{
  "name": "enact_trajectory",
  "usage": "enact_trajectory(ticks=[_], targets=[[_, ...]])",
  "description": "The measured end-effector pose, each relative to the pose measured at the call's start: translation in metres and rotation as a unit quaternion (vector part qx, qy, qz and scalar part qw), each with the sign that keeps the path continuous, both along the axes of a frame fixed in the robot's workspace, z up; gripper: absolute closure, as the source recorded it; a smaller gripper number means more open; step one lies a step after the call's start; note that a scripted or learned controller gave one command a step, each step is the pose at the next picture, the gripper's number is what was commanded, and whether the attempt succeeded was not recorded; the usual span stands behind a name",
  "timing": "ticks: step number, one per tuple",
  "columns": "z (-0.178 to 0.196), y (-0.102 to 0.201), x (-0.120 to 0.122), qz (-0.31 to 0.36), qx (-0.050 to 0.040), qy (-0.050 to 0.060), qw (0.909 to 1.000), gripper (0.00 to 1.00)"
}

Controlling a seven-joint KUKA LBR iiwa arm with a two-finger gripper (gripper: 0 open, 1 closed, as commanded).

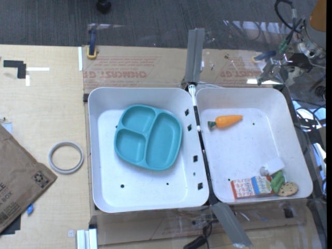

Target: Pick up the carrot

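The hand was parked up past the far right corner of the right bin, over the desk, and honestly I couldn't tell how it was set. The carrot lay well apart from it, in the right bin near its far left corner. Its long axis ran roughly left to right, green top toward the divider between the bins, orange tip toward the right. A small carton, something green and a cookie sat bunched at the near right corner. The left bin had a teal divided plate. A tape ring lay on the desk's left.
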State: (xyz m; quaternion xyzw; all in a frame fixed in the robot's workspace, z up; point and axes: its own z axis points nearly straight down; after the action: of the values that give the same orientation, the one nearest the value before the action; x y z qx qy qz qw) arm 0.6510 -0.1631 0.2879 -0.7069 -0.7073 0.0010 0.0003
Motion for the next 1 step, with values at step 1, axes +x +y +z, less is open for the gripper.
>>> enact_trajectory(ticks=[1], targets=[[-0.1316,0.0524,-0.0135,0.042,0.0003,0.000,0.9991,0.00]])
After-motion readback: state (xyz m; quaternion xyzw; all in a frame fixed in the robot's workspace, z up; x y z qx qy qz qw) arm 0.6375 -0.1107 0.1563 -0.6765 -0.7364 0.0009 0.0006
